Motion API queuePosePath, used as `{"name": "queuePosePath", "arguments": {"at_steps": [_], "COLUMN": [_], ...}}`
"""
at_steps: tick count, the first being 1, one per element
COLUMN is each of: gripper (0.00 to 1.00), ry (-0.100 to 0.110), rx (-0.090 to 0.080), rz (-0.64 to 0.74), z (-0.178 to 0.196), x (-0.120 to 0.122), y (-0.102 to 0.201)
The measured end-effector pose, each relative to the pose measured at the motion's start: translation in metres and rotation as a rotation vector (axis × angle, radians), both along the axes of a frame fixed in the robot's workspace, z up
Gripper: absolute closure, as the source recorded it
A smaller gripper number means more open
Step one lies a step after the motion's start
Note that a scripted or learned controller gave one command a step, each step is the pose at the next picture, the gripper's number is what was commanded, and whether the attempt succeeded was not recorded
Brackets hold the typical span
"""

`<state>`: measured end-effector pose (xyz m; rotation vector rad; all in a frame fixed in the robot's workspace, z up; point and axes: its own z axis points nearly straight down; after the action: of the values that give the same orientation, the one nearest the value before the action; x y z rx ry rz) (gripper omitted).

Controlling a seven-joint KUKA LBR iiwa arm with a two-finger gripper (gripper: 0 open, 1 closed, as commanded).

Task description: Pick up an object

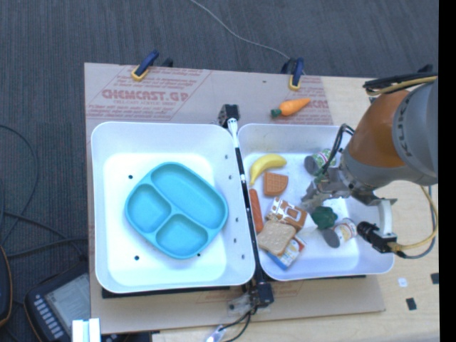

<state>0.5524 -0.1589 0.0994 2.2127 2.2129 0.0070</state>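
Arm bent low over right bin [370, 266]; gripper [318, 199] state seemingly hidden, cannot tell.

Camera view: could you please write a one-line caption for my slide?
KUKA arm's gripper lowered into the right bin among toy foods near a banana; blue divided plate in the left bin.

In my right bin lie a banana [266, 165], a waffle [275, 184], a hot dog [255, 209], toast [275, 238] and a dark green object [324, 216].
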Motion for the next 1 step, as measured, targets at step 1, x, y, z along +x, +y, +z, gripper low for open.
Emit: {"name": "queuePosePath", "arguments": {"at_steps": [1], "gripper": [0.00], "ry": [0.001], "rx": [0.000], "rz": [0.000], "z": [-0.0002], "x": [-0.0002], "y": [0.0001]}}
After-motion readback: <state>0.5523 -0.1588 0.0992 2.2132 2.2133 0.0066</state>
